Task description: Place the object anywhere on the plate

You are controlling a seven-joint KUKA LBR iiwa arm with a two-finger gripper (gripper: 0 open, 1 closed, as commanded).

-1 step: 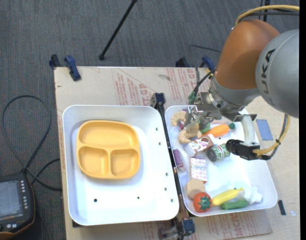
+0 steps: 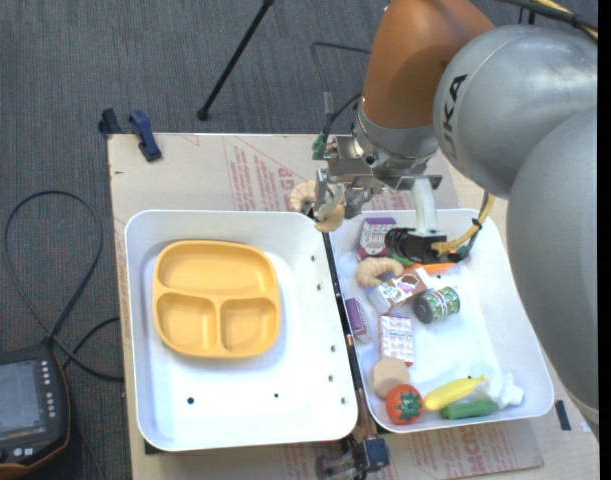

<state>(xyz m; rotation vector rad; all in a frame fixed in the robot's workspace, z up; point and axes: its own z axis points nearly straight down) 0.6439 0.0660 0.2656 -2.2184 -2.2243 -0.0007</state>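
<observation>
A yellow plate (image 2: pixel 217 249) with three compartments lies in the left white bin (image 2: pixel 137 348), toward its left half. My gripper (image 2: pixel 328 208) hangs over the far end of the divide between the two bins, just past the left bin's back right corner. It is shut on a small tan toy food piece (image 2: pixel 305 198), which sticks out to the left of the fingers and is lifted off the bench. The plate is well to the left of the gripper and nearer the front.
The right bin (image 2: pixel 520 318) holds several toys: a croissant (image 2: pixel 379 268), a small can (image 2: pixel 437 303), a pink blister pack (image 2: pixel 396 339), a tomato (image 2: pixel 403 404), a banana (image 2: pixel 453 392). The large grey arm (image 2: pixel 525 118) overhangs that bin's right side. A blue clamp (image 2: pixel 143 134) sits at the bench's far left corner.
</observation>
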